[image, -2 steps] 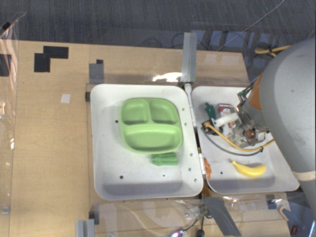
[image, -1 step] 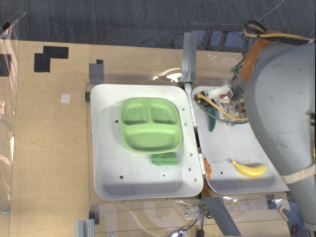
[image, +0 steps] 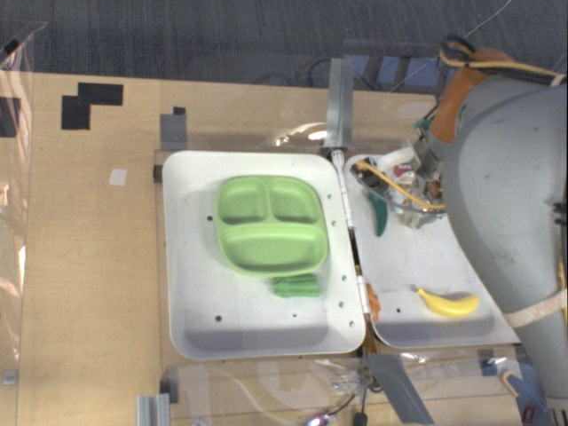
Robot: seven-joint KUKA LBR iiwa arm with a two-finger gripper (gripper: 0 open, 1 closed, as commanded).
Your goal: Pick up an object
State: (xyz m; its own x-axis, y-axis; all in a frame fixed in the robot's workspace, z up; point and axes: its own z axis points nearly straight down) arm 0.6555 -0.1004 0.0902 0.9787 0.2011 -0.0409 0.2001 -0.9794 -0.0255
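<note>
The right bin (image: 399, 264) carries the likeliest things to pick: a yellow banana (image: 449, 303) lies on its floor toward the near edge, curved ends turned up, and a dark green, blade-shaped object (image: 380, 213) lies toward the far left part of the same bin, just beside the divider between the two bins. The two are well apart. A small orange-red piece (image: 373, 303) sits against the left wall of this bin, near the divider and level with the banana. The gripper (image: 410, 204) hangs over the far part of the right bin, to the right of the green blade-shaped object, amid yellow cabling and clear plastic parts; whether it is spread or closed cannot be told, and nothing can be made out in its grasp. Behind it the orange band (image: 454, 103) and the bulky grey arm (image: 506, 193) cover that bin's right side. In the left bin (image: 191, 238) a light green divided plate (image: 271, 224) rests near the middle, with three compartments, and a small darker green ridged block (image: 296, 286) lies just beside its near edge. Both bins stand on the wooden bench (image: 80, 238).
</note>
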